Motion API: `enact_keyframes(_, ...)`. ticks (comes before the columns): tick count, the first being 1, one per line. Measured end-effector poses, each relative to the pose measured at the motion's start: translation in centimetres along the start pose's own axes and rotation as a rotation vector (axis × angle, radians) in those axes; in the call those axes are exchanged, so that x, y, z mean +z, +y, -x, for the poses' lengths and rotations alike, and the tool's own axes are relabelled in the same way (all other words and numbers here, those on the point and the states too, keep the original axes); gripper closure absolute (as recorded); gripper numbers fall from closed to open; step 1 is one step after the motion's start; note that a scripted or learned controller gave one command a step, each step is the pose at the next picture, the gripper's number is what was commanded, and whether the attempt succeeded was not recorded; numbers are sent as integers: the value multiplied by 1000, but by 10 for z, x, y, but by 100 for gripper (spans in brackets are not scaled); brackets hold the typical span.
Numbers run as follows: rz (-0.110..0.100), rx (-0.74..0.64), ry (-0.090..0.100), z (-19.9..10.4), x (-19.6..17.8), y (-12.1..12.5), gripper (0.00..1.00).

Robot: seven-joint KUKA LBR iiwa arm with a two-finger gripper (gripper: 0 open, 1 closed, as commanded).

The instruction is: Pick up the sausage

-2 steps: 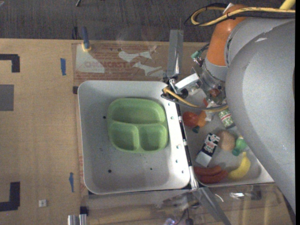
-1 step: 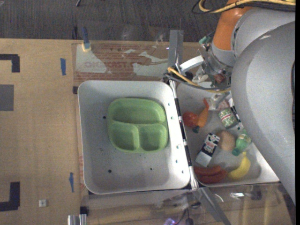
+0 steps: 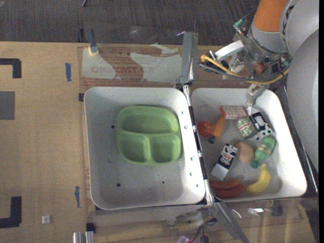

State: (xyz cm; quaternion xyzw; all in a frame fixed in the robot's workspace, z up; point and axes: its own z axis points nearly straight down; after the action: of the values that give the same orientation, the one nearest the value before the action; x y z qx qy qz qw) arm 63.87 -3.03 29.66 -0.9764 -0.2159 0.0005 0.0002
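Down in the right bin point(image 3: 293, 186), the sausage point(image 3: 228, 186) lies against the near wall at its near-left corner: a pair of smooth, glossy red-brown links, long and rounded, side by side. A curved yellow banana point(image 3: 259, 181) touches their right end, its skin looking like slick plastic. Just behind the sausage stands a small boxy milk carton point(image 3: 224, 161) printed with black cow patches, beside a round tan ball-like item point(image 3: 245, 152) and a green bottle point(image 3: 264, 151). Farther back lie an orange carrot shape point(image 3: 218, 127), a red rounded piece point(image 3: 205, 129) and a pinkish rectangular box point(image 3: 232, 112).

The left bin point(image 3: 96, 151) of matte white plastic holds a pale green tray point(image 3: 149, 134) moulded with three rounded compartments.

The hand point(image 3: 251, 96) hangs over the back edge of the right bin, well apart from the sausage, below a cluster of cables and metal fittings; whether it is released or clenched I cannot tell. The counter point(image 3: 40, 135) is flat tan board marked with blue tape.
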Motion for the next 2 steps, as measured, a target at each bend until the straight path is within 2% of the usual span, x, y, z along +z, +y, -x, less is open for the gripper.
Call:
enact_keyframes(1,-3,12,-4,24,113,-1,0)
enact_keyframes(2,-2,11,-2,23,113,-1,0)
